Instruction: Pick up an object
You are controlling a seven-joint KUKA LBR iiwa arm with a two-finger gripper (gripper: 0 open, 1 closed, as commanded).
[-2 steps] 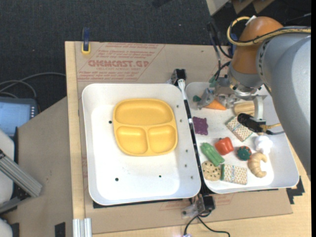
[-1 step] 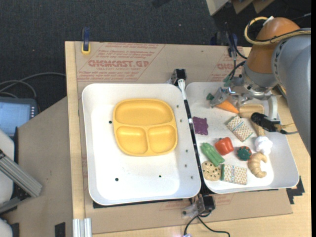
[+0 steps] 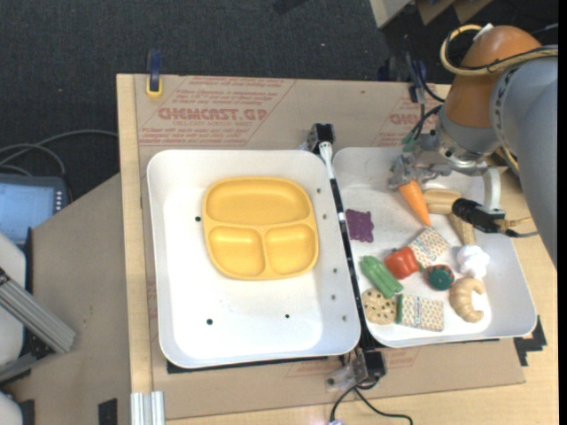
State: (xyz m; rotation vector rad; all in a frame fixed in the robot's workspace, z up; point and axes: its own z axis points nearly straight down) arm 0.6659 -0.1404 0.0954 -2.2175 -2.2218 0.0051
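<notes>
One orange carrot (image 3: 415, 201) just below the hand (image 3: 413, 172), right bin (image 3: 523, 312), hand's grip unclear

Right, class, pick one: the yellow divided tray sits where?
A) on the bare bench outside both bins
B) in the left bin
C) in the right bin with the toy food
B: the yellow divided tray lies inside the left bin, while the toy food such as the carrot is in the right bin.
</notes>
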